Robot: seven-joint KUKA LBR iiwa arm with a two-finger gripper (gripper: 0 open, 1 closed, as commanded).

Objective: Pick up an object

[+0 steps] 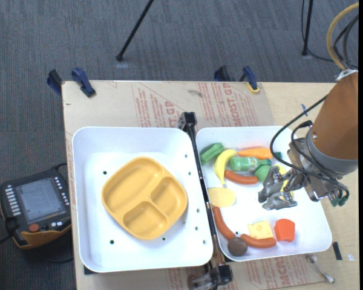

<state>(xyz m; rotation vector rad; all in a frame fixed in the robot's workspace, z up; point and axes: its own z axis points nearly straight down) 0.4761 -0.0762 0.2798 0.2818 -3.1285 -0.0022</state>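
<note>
The gripper (277, 196) hangs over the right bin (317, 231), above a bare white spot, and I cannot tell how it is set. Nothing shows in its grip. The toy food lies all around it in this bin. Just below it sit a yellow cheese block (261, 229) and an orange piece (284, 229). To its left are a yellow banana (222, 163), a red sausage (241, 177) and a green pepper (211, 151). The left bin (88, 162) holds a yellow tray (144, 197) with three parts.
</note>
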